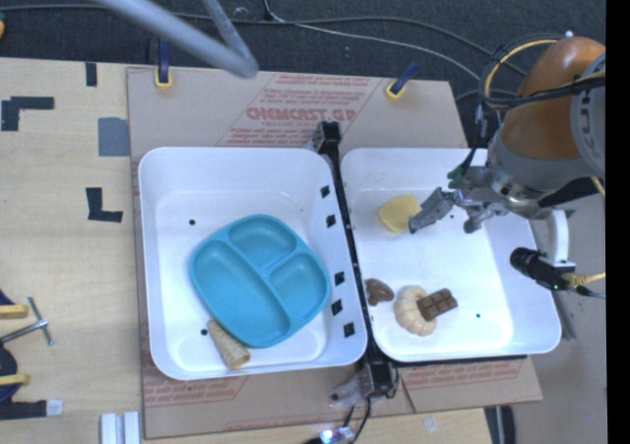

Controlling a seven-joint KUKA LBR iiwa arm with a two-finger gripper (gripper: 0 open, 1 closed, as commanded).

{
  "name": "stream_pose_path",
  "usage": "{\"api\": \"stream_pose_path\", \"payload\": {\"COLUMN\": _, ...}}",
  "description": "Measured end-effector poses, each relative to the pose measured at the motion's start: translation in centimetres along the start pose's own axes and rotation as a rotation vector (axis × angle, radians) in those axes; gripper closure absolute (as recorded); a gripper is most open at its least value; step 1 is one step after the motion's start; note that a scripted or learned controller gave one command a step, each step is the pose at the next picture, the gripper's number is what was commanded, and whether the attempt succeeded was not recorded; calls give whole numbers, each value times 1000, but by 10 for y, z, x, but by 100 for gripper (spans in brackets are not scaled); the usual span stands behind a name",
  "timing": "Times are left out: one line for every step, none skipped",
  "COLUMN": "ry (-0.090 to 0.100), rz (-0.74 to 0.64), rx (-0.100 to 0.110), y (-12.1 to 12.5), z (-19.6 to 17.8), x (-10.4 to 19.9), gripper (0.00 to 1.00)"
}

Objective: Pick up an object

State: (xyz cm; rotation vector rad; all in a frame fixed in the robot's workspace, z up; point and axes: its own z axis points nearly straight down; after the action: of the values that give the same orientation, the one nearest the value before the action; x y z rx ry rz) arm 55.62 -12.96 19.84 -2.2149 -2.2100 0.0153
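Camera view had the claw (448, 210) low over the right bin (512, 339), toward its back edge, two dark fingers spread apart with nothing between them. Just off the nearer fingertip (421, 219) sat a pale yellow lump (399, 214), rounded on its left and flatter toward the claw, smooth and matte like soft foam or a wedge of play food; whether the tip was touching it, I couldn't tell. Its long axis ran roughly across the bin, from the dividing wall toward the arm (551, 117).

Down near the front edge of that bin lay a small brown nub (379, 289), then a cream, knobbly, curled piece (410, 310) with a dark brown block (437, 305) resting against its right side. The block was ridged like a chocolate bar, tilted slightly.

Over in the left bin (157, 235), a blue divided plate (259, 278) of glossy plastic, three compartments, lay turned at an angle. A tan cone-like piece (228, 344) sat at its front-left edge, tilted toward the bin's front. Both bins were shallow, white, smooth-walled, set on a cardboard sheet (295, 107) on the wooden counter (59, 235).
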Motion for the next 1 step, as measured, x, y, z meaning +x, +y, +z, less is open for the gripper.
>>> {"api": "stream_pose_path", "payload": {"ry": -2, "rz": -4, "rx": -14, "y": 3, "z": -8, "x": 1, "gripper": 0}}
